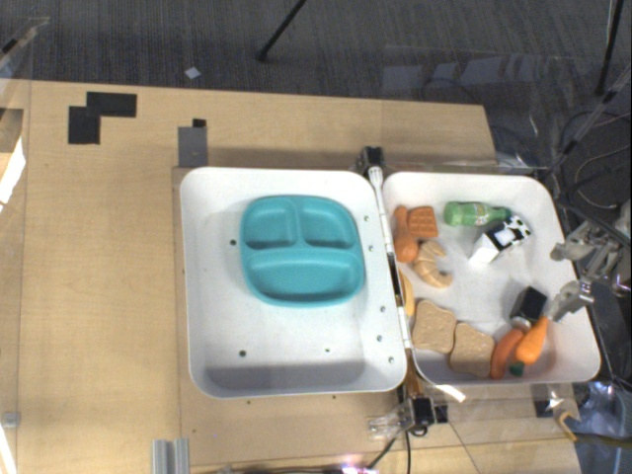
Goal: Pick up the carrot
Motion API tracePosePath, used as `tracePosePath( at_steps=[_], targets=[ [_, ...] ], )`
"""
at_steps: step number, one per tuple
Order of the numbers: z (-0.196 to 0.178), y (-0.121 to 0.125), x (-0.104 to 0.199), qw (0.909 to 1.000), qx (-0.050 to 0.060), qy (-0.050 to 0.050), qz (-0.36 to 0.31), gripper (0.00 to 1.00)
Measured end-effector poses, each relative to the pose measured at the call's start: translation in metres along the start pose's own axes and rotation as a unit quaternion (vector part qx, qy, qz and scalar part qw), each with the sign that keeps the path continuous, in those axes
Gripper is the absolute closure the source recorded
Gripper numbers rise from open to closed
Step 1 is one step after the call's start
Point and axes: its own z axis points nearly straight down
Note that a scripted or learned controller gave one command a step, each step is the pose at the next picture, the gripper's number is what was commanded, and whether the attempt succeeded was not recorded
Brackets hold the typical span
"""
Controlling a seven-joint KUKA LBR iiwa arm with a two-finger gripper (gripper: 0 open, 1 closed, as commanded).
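The carrot [533,343], light orange and short, lies near the front right corner of the right bin [578,363]. It leans against a darker red-orange piece [506,352]. My gripper [567,276] is at the bin's right wall, just above and to the right of the carrot, and apart from it. Its two grey fingers [569,302] stand spread open with nothing between them. A small black block [528,304] sits between the lower finger and the carrot.
The right bin also holds two bread slices [434,326], a green bottle [475,213], a white and black carton [500,237], an orange waffle [422,222] and a pale pastry [433,263]. The left bin [212,363] holds a teal divided plate [301,248].
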Motion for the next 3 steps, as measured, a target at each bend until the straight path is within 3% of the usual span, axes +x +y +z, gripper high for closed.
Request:
tracePosePath(
  at_steps=[1, 2, 3],
  targets=[
    [0.02, 0.0, 0.002, 0.9794, -0.001, 0.003, -0.202, 0.0],
    [0.068, 0.004, -0.005, 0.9095, -0.003, 0.005, -0.416, 0.0],
    [0.097, 0.007, -0.012, 0.817, -0.004, 0.005, -0.577, 0.0]
  ],
)
